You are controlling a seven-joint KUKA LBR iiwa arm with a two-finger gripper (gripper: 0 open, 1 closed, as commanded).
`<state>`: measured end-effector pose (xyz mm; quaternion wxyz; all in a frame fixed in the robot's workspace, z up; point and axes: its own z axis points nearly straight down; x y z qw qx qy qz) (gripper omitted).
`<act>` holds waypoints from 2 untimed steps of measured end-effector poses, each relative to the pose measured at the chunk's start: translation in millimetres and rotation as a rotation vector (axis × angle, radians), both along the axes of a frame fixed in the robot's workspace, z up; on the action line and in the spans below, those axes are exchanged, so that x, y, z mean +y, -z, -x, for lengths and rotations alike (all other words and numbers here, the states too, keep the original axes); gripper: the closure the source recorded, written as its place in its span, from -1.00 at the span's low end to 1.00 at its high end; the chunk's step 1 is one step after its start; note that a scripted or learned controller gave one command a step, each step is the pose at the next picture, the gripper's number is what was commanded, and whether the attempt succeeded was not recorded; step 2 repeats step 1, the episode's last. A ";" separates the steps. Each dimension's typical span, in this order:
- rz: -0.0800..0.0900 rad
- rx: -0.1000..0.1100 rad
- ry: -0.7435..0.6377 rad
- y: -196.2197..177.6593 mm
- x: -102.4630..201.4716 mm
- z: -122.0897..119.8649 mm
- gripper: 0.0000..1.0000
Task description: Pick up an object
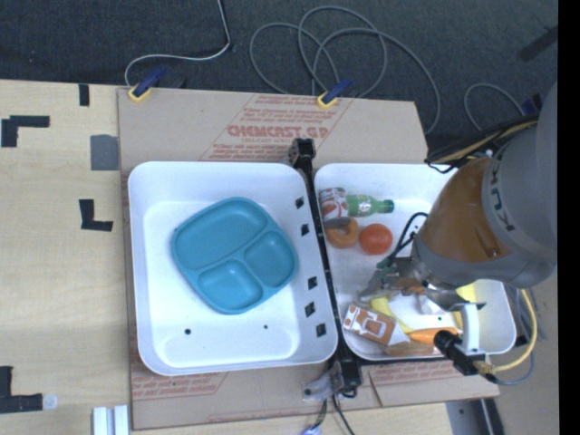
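My arm reaches in from the right and hangs over the right bin. The left bin sits beside it on the counter and carries a blue divided plate.

Task status, as I judge it: the pick is not yet done. Nothing is raised clear of the bin, and I see no object between my jaws. The approach looks largely complete; closing on an object and lifting it are what is left.

My jaws are low inside the right bin, near its middle, partly covered by my own wrist. I cannot tell how far apart they stand.

Candidate objects, in relation to the jaws:
- Small bottle: lying on its side at the far wall, well apart.
- Printed carton: just in front of the jaws, near the front wall.
- Brown round piece: against the divider, near.
- Red ball: just beyond the jaws.
- Orange carrot-like piece: beside the carton.
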<state>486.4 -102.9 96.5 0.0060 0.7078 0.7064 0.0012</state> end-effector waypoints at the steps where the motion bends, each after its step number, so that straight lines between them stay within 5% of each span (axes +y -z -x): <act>1: -0.007 0.011 -0.004 -87.8 53.0 -40.5 1.00; 2: -0.007 0.011 -0.004 -87.8 53.0 -40.5 1.00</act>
